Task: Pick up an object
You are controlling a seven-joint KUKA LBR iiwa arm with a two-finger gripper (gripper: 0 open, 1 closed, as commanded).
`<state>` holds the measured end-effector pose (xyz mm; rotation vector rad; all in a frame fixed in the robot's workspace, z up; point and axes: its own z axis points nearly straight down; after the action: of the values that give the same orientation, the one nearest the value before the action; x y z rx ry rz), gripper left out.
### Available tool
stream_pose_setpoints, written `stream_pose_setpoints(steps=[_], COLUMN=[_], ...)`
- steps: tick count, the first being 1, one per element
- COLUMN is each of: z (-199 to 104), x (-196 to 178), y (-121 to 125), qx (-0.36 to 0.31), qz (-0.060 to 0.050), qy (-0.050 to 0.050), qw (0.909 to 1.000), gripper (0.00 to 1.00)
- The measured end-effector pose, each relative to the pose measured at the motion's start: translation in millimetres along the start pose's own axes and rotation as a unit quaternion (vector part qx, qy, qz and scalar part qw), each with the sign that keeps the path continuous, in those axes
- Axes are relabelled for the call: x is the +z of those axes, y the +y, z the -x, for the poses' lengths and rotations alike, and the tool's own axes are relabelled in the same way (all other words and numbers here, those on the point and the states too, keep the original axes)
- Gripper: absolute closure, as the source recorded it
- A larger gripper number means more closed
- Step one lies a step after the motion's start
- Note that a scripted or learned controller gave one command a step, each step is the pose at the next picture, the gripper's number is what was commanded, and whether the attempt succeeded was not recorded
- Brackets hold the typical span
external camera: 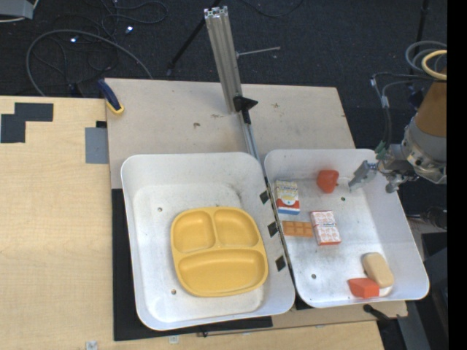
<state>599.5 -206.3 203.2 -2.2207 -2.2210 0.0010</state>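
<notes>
yellow three-compartment plastic tray (218, 251): smooth, slight sheen. two shallow white plastic bins (146, 195): matt, scuffed. pale wood-grain bench top (51, 217): matt. ribbed aluminium post (222, 53): brushed metal.

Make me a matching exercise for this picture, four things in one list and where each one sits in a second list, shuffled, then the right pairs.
Things:
1. yellow divided plate
2. red cup
3. beige bread roll
4. pincer

Places:
A. near right corner of the right bin
B. over the right bin's far right edge
C. in the left bin
D. far part of the right bin

Pairs: 1-C, 2-D, 3-A, 4-B
</notes>
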Motion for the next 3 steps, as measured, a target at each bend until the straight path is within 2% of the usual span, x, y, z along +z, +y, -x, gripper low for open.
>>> stream_pose_setpoints(steps=[1,2,3], z=[-6,-5,-6], x=[45,94,105], y=[1,-9,-2], qx=[-0.002,0.000,0.000], qz=[-0.003,-0.003,0.006], qy=[0.001,0.001,0.001], qw=[1.0000,1.0000,1.0000], gripper=[0.00,0.00,0.00])
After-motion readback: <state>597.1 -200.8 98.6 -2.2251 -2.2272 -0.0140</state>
